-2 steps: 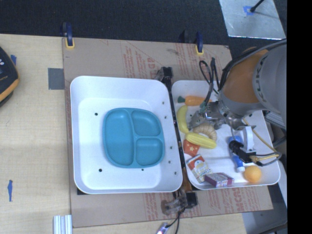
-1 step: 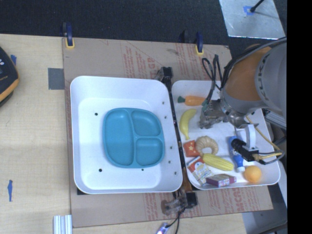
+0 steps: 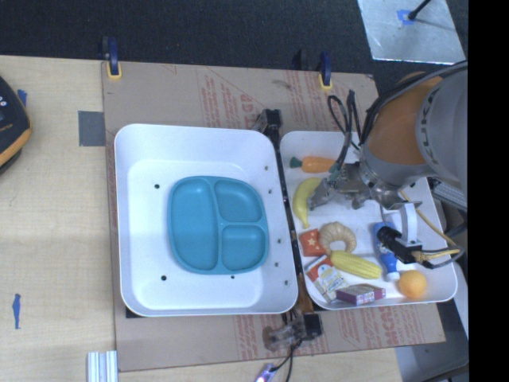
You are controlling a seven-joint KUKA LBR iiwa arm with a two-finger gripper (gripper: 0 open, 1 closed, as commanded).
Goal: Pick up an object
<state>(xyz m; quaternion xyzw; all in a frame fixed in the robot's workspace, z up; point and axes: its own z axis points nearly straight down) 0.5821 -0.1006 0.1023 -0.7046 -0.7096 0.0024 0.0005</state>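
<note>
The right white bin [image 3: 445,213] holds toy food: a yellow banana [image 3: 303,200], an orange carrot [image 3: 317,164], a tan croissant [image 3: 338,234], a yellow corn cob [image 3: 355,265], an orange fruit [image 3: 412,285], a red packet [image 3: 312,243], a small box [image 3: 359,294] and a blue piece [image 3: 387,255]. My gripper [image 3: 340,197] hangs low over the upper middle of this bin, just right of the banana and above the croissant. It is open, with bare white bin floor showing between its fingers. The arm's wrist hides the bin's upper right part.
The left white bin [image 3: 135,213] holds a blue divided plate [image 3: 218,224]. Black clips sit on the seam between the bins at the top [image 3: 270,121] and bottom [image 3: 290,333]. Cables [image 3: 342,114] loop off the wrist. A yellow-black device [image 3: 9,126] lies at far left.
</note>
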